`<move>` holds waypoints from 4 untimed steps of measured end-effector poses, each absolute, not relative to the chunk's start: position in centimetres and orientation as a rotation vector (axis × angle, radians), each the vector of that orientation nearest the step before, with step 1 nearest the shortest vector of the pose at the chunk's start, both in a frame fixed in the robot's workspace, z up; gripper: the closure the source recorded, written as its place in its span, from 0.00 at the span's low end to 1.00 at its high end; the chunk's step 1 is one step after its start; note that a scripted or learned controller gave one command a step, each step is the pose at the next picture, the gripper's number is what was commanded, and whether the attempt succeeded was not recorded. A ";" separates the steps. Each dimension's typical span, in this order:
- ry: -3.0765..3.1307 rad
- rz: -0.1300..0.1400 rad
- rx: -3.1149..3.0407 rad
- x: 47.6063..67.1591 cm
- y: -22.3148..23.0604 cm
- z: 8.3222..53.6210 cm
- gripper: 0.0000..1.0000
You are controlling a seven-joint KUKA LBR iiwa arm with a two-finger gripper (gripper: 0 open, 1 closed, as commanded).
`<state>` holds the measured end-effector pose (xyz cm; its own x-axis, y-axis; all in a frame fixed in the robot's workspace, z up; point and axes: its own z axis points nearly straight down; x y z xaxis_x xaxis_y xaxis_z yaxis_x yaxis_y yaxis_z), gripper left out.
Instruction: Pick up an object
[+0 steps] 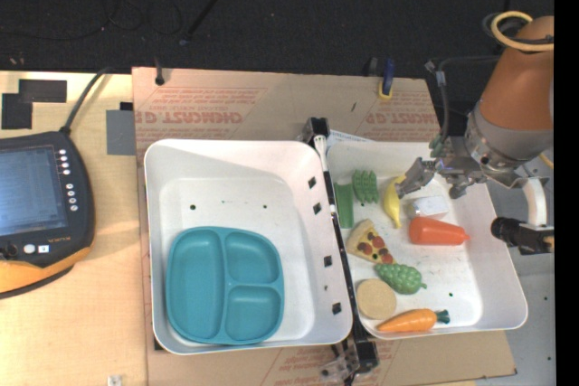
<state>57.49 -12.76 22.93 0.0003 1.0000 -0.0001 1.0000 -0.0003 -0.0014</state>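
My gripper (437,183) hangs over the upper middle of the right bin (502,285), open with nothing between its fingers. Just left of it lies a yellow banana (393,202). Below it sit a small white piece (431,206) and a red-orange pepper (437,232). Further left are a green ridged block (365,186) and a green bar (343,203). Toward the front lie a pizza slice (369,242), a green bunch of grapes (400,277), a round tan cookie (376,298) and a carrot (412,320).
The left bin (181,167) holds a teal divided plate (226,285). A black clip-studded divider (330,230) separates the bins. A tablet-like pendant (36,199) lies on the bench at far left. The arm's orange band (520,81) rises at the right.
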 end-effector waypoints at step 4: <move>-2.236 -0.013 -2.231 61.0 -15.9 10.9 0.00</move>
